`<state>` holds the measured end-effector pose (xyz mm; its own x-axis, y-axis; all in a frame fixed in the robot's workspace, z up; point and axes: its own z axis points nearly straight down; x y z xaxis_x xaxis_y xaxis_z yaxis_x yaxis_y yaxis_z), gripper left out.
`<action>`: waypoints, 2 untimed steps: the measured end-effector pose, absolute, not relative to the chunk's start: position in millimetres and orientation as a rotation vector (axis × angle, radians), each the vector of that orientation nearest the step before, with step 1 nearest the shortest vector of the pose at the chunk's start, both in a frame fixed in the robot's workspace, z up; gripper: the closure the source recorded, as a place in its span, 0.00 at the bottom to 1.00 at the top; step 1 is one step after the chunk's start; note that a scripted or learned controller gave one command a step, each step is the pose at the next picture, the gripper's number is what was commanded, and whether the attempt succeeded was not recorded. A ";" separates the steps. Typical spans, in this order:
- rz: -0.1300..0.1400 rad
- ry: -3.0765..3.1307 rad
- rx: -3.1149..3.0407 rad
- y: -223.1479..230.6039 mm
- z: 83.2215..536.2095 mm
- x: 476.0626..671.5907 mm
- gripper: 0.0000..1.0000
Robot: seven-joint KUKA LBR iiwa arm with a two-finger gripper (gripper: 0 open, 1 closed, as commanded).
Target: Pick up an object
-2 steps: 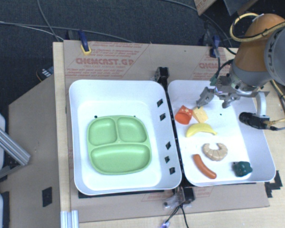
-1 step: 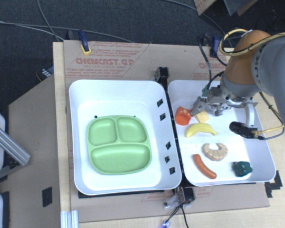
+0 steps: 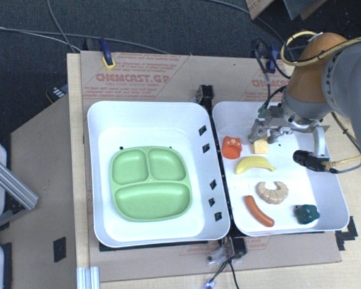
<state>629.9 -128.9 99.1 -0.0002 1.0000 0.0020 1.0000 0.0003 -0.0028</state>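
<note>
My rounded grey metal arm carries a glossy orange band at 9 o'clock of the grey shell. A yellow cable loops at the band's 12 o'clock edge. Below it, at 6 o'clock, sits my grey metal 2-finger gripper, trailed by thin black cables.

Green tray glossy plastic; bins smooth white (plastic); bench board matt cardboard.

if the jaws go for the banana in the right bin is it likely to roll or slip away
The banana looks like smooth moulded plastic, so probably light, stiff and a bit slippery. Its curved shape lies flat on the right bin floor, so it would more likely spin or slide than roll. The orange piece close by might get nudged.
</note>
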 end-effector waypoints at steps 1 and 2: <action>-0.005 -2.226 -2.223 -130.8 160.7 637.3 1.00; -0.003 -2.223 -2.223 -136.1 205.5 634.1 1.00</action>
<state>634.1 -136.1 205.5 0.0000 1.0000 -0.0008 1.0000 0.0000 0.0032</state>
